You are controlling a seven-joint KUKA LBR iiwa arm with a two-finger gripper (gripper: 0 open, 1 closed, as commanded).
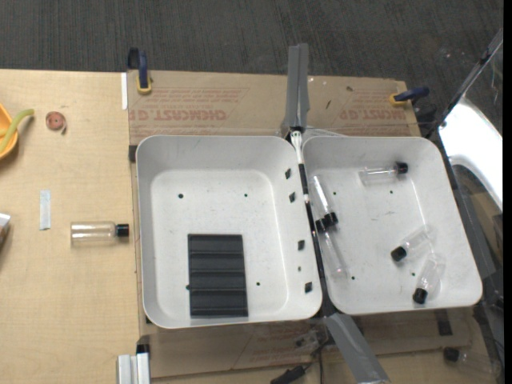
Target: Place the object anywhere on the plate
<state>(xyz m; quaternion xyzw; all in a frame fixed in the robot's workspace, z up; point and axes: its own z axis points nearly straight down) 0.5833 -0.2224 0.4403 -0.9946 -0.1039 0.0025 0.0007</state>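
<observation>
1. One clear vial lies on the bench, left of both bins.
2. Your black ribbed plate sits in the left bin.
3. Black-capped vials lie scattered in the right bin, and their clear bodies are hard to make out against the white.

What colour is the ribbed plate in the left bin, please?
Black ribbed rectangular plate, clearest in the camera view.

1. Left bin: open floor across its far half; the black ribbed plate fills the near middle.
2. Right bin: clear vials scattered, one near the far wall, two along the left wall, three toward the near right corner.
3. Middle floor of the right bin lies free between them.
4. A loose vial lies on the desk, left of the bins.
</observation>
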